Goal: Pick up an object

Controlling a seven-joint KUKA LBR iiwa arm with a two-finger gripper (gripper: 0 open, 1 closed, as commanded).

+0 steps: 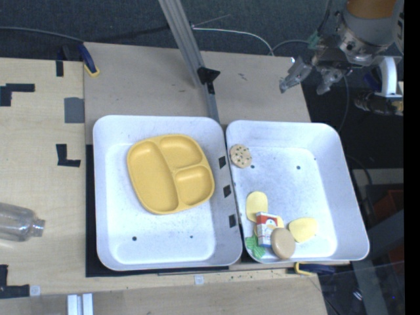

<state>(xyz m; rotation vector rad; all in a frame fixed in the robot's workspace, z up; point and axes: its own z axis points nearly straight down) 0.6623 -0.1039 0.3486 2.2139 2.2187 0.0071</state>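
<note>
Tool [307, 77] hangs above the table past the right bin [328, 136], fingers spread apart, gripping nothing; cookie [240, 155] sits inside.

Both white bins [282, 136] are evenly and brightly lit from above — little glare is seen on them, only soft, short shadows beneath the yellow tray [170, 173] and the small items. The dark floor along the top is rendered dim and grainy. Slight softness is noted throughout, and the arm [367, 12] at upper right is mildly blurred.
</note>
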